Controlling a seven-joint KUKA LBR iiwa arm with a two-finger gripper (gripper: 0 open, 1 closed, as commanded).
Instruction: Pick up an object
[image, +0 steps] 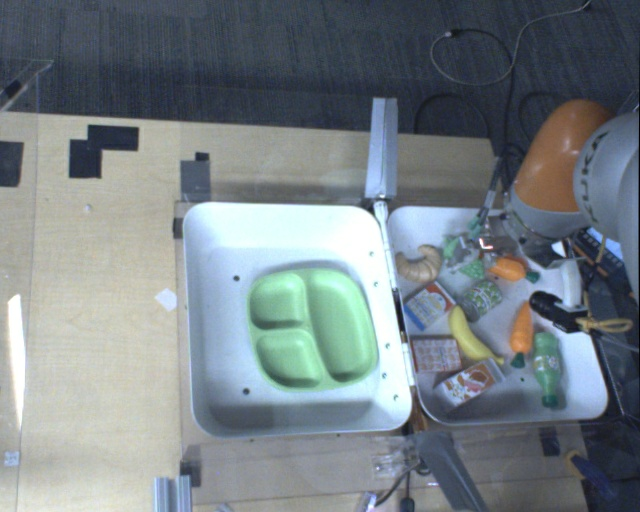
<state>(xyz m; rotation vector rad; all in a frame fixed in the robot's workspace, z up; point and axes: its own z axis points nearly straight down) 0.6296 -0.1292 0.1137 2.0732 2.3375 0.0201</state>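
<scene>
Counter (100, 300) is seen bearing two bins. Far left of the gripper (484, 243), a green divided tray (310, 325) lies in the left bin (215, 300). Below the gripper, a banana (468, 335) and carrot (522, 328) are scattered in the right bin (590, 395). The gripper's state cannot be told.

two white bins (200, 300), one green tray (310, 325), one banana (470, 338)

A green divided plate (310, 326) lies in the left bin (215, 245). In the right bin (585, 400), a banana (470, 336) lies in the middle; a ginger root (420, 264) sits above-left of it, a carrot (521, 328) and a green bottle (546, 368) to its right. The gripper (487, 243) reaches down near the bin's top edge, above the banana.
</scene>
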